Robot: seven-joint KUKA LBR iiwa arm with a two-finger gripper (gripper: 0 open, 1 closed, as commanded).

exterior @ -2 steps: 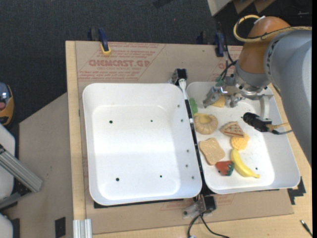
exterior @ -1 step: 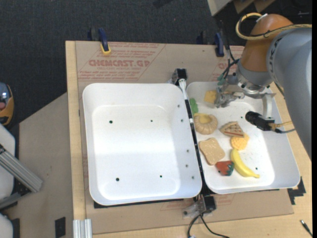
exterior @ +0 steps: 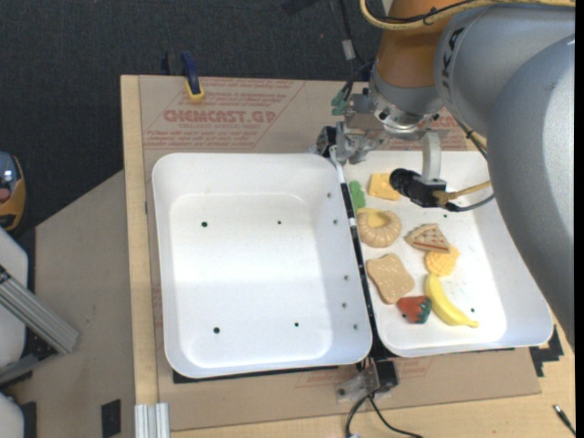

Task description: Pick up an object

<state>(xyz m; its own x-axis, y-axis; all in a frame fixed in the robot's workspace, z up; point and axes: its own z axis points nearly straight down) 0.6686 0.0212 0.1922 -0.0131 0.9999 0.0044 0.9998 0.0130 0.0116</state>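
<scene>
I see the hand point(exterior: 340, 151) up and to the left of the bagel point(exterior: 378, 227), low over the far end of the ridge where the two bins meet. From this angle I cannot tell whether it is spread or pressed together, and I see nothing gripped in it.

Everything worth picking lies in the right bin point(exterior: 488, 245), gathered round the bagel. A cheese wedge point(exterior: 383, 187) sits just above it. A slim green piece point(exterior: 354, 194) lies up-left of it, close against the bin wall. A triangular sandwich point(exterior: 427, 237) is just to its right, and a round cracker point(exterior: 442, 262) is down-right of it. A bread slice point(exterior: 391, 276) is just below it. Farther below, a strawberry point(exterior: 415, 308) and a banana point(exterior: 449, 301) seem to touch. The left bin point(exterior: 246, 263) lies across the ridge to the bagel's left, on the same brown tabletop point(exterior: 228, 108).

I judge these to be toy food: light, stiff and smooth, so weight is no worry but slipping is. The cheese wedge is my pick, since it is nearest the hand and has room around it. I would take it across its two flat sides, near the thick end. A grip across the sloping edges could squeeze it out sideways. The green piece is closer still, but the wall leaves little room to get around it.
</scene>
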